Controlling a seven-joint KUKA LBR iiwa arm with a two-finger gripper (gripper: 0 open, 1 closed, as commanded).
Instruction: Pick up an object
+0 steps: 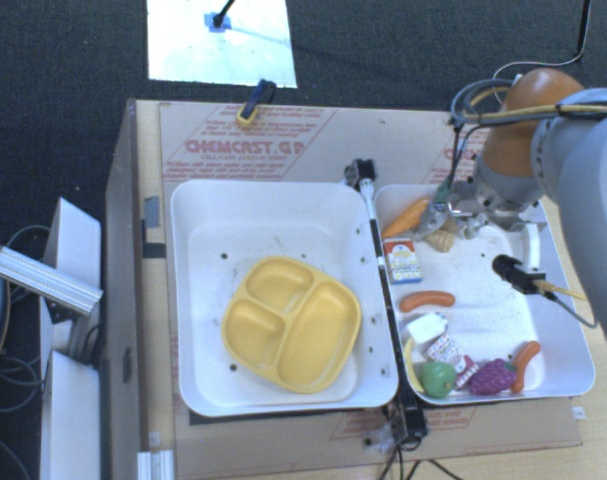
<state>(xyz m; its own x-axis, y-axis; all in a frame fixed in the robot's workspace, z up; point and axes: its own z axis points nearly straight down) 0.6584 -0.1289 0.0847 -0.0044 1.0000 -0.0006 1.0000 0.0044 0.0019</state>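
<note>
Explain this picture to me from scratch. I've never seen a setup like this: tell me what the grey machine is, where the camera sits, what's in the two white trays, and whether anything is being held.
One camera sits above a bench and looks down at a slant. The grey machine on the right is a robot arm with an orange band above its wrist. Its grasping end is lowered over the far corner of the right tray. I cannot tell from here whether it has hold of anything.

The left tray holds a yellow divided plate. The right tray holds small toy foods: a carrot and a pale piece by the grasping end, a small carton, a sausage, and, near the front edge, a green fruit, purple grapes and a second sausage.

The arm's job is simply to pick up one object.
</note>
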